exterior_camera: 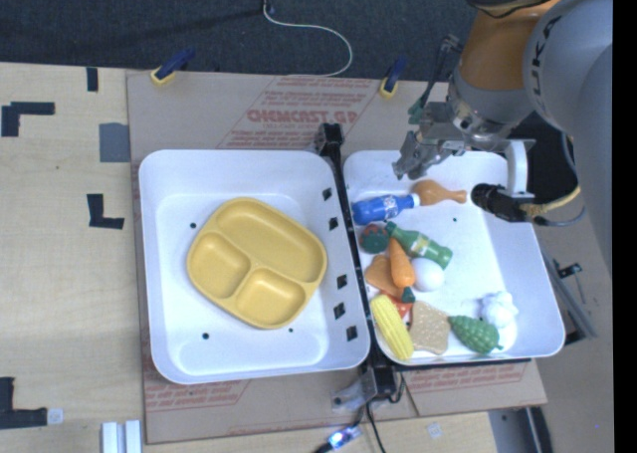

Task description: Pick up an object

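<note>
fingers (416, 164) of the gripper hang over the back edge of the right bin (528, 272); they look slightly parted with nothing between them, and whether they touch the bin cannot be told.

nearest the camera, along the front of the right bin, lie a yellow corn cob (391, 328), a tan cracker (431, 327), a green bumpy vegetable (475, 334) and a small white object (498, 309), all well apart from the fingers. farther in sit a white egg (429, 276), an orange carrot (400, 263) and a green bottle (422, 245), crowded together and partly touching. beyond these a blue bottle (382, 208) lies on its side, just below and to the left of the fingers, and a brown drumstick (438, 192) lies just below and to the right of them; both are near the tips but apart from them.

in the left bin (164, 272) a yellow divided tray (257, 261) lies flat. both bins rest on a cardboard sheet (289, 113) on the worktop (60, 242). at the back, the grey arm with its orange band (508, 38) reaches in from the right.
</note>
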You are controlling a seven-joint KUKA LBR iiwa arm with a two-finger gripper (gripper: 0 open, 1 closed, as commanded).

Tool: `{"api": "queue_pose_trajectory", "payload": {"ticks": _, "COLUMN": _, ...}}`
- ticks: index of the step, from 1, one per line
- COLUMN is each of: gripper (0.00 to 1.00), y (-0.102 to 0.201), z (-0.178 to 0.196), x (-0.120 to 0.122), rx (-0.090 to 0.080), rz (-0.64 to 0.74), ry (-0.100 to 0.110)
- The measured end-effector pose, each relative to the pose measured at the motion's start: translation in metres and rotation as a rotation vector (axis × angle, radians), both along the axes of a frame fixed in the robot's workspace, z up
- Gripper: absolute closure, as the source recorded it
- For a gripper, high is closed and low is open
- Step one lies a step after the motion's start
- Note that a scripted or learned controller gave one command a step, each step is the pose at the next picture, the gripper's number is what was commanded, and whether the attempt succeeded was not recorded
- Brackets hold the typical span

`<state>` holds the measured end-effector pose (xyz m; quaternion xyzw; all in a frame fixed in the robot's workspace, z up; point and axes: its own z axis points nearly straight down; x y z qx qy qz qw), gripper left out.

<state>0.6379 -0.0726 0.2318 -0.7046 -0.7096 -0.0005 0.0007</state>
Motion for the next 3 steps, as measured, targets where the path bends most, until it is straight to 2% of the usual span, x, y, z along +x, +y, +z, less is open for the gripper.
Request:
{"api": "queue_pose_trajectory", "payload": {"ticks": 1, "gripper": 1.00, "y": 0.059, "z": -0.010, "x": -0.004, "rx": -0.001, "rz": -0.001, "ry": 0.002}}
{"api": "queue_pose_trajectory", "payload": {"ticks": 2, "gripper": 1.00, "y": 0.114, "z": -0.018, "x": 0.009, "rx": -0.001, "rz": 0.000, "ry": 0.001}}
{"api": "queue_pose_trajectory", "payload": {"ticks": 3, "gripper": 1.00, "y": 0.154, "z": 0.002, "x": 0.012, "rx": 0.000, "rz": -0.001, "ry": 0.000}}
